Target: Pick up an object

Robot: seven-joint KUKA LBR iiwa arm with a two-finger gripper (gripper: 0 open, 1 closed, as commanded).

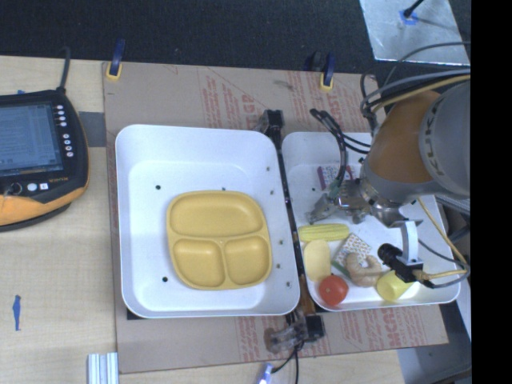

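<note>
Bench and cardboard underlay (200, 86) noted first: the brown sheet carries repeated red printing along its edges, too small and slanted to read. Two white bins sit on it side by side. The left bin (144, 158) holds a yellow three-compartment tray (218, 238), lying flat near the bin's centre.

The arm (416, 146) reaches in over the right bin (300, 154), its grey and orange body covering much of that bin's far half. A lettered mark shows on the grey housing at the view's right, cut off and not legible. The gripper (346, 202) sits low over the bin's middle, just above the clutter; whether it is wide, narrow or holding anything cannot be determined (cabling and the wrist obscure it).

Candidate objects all lie in the near half of the right bin: a corn cob (323, 232), a pale yellow block (317, 258) just below it, a red tomato (334, 290), a tan ring-shaped piece (366, 272) and a yellow-green round fruit (392, 286).

A teach pendant (36, 154) rests at the bench's left; its screen text is unreadable.

Risks, as judged: the objects are packed touching or nearly so, so a descent could catch two at once or nudge the target aside. The round items may roll from a closing grip. Loose cables near the wrist could snag.
</note>
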